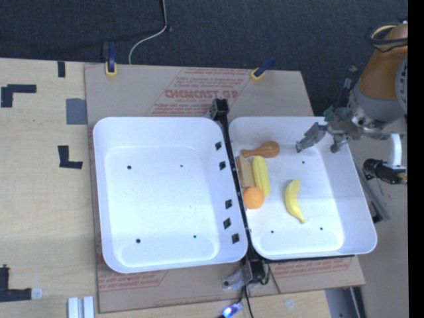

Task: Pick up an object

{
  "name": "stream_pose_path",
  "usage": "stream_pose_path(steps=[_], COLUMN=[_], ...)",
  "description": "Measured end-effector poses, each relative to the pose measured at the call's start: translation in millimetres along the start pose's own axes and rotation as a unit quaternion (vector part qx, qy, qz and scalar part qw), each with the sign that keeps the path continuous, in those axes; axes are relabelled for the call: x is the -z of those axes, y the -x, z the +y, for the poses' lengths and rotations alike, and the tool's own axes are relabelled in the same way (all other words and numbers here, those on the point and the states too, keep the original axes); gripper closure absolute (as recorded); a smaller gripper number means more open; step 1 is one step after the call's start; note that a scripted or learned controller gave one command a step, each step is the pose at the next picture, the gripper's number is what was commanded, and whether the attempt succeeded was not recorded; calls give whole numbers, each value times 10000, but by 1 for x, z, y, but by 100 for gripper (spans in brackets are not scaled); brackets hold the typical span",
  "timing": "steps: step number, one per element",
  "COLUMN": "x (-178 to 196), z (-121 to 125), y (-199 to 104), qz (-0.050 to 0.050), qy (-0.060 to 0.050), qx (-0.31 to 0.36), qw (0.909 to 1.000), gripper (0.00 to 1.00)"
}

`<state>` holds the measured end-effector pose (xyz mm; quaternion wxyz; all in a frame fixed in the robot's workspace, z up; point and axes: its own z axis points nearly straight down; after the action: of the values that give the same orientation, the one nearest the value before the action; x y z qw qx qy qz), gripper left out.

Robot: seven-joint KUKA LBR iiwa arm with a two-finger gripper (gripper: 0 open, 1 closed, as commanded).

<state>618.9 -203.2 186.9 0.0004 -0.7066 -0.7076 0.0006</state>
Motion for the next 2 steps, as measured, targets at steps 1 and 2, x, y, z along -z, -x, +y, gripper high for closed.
stream_pose_path(steps=[1,2], x=[-41,-76], z=[-79,-108], y=[22,-53], qz=[13,29], qy=[-43,-36], qx=[-26,19], qw=[10000,10000], gripper=[0,0])
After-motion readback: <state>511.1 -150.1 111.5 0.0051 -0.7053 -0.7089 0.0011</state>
